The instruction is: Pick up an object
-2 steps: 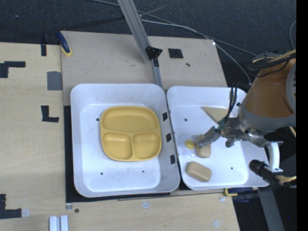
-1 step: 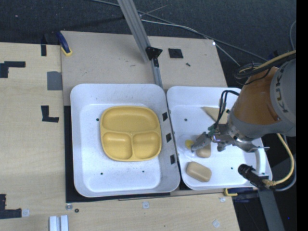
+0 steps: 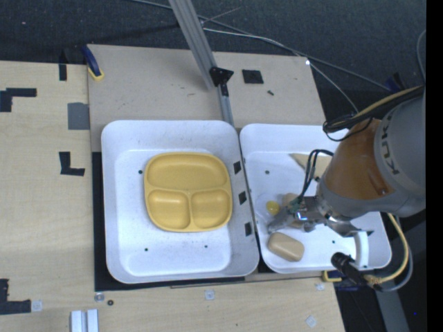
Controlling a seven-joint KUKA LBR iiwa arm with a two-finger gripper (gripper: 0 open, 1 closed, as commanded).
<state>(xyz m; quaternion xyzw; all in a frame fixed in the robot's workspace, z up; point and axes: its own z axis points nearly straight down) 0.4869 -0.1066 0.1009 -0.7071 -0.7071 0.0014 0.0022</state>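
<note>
White bins (image 3: 114,185): yellow tray (image 3: 187,190) (left one).

A robotics lab: taped wooden bench (image 3: 41,185), white bins (image 3: 118,185), loose cables (image 3: 277,43).

Even, bright overhead light; white bins (image 3: 173,133) glare slightly; picture soft, shadows faint.

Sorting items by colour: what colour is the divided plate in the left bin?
Yellow: the plate shows plainly in the camera view.
</note>
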